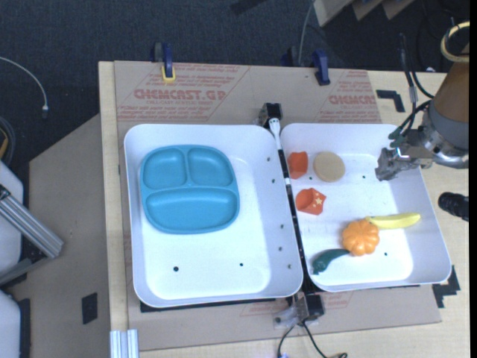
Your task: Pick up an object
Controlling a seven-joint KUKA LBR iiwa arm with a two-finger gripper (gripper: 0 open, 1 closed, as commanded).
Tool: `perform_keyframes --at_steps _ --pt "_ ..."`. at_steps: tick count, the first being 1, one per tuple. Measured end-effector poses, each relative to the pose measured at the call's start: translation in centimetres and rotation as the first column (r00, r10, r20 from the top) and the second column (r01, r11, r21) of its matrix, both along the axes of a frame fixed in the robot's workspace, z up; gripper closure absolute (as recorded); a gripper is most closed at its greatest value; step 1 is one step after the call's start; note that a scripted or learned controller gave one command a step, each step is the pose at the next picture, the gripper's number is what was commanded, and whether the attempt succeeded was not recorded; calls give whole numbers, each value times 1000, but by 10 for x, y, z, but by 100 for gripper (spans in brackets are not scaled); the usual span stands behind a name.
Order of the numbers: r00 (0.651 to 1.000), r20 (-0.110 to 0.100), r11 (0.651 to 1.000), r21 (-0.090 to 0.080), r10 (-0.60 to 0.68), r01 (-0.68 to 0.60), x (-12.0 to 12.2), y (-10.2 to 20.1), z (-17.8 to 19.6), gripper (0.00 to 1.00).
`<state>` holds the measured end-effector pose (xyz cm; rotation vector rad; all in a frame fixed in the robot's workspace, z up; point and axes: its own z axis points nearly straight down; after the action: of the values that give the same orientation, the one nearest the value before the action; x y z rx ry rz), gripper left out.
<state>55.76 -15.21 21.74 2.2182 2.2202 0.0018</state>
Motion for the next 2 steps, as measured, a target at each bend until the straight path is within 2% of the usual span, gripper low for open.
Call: perform_keyframes --at_steps 2 --pt "1000 -4 1000 3 6 -6 19 119 -10 100"
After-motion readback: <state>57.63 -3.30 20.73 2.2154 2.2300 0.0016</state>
